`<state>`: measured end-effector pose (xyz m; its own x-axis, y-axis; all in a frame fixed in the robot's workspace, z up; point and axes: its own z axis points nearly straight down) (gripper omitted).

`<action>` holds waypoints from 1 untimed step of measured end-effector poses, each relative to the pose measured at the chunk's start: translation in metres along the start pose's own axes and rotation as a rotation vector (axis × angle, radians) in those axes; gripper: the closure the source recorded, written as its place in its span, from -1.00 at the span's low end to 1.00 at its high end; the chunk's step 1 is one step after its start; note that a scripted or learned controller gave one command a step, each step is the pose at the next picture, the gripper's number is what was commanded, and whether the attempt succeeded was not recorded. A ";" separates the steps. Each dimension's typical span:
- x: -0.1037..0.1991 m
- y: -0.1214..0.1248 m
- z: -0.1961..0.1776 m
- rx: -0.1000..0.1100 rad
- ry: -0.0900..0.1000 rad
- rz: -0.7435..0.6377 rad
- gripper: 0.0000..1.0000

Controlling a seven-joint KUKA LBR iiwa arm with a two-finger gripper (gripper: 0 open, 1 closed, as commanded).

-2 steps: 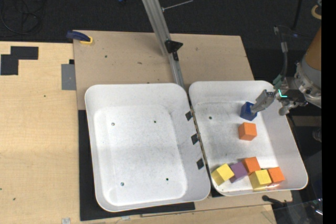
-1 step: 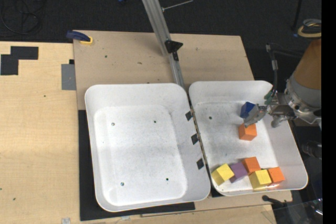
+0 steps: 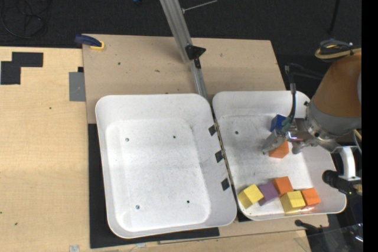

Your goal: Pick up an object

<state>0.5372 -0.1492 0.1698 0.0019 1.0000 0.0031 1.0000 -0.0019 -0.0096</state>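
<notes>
Fingers (image 3: 282, 141) are hovering over an orange block (image 3: 279, 150) — whether gripping it, I cannot tell — and risking nudging the blue block (image 3: 278, 123) beside it.

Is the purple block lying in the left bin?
No, the purple block lies in the right bin, near its front edge, between a yellow block and an orange block.

The tan bench (image 3: 147, 65) bears two white bins side by side, the left bin (image 3: 156, 165) and right bin (image 3: 248, 118).
</notes>
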 end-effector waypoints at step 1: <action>0.010 -0.007 0.054 0.000 0.000 0.000 -1.00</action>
<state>0.5302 -0.1390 0.1158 0.0021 1.0000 0.0033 0.9999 -0.0021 -0.0100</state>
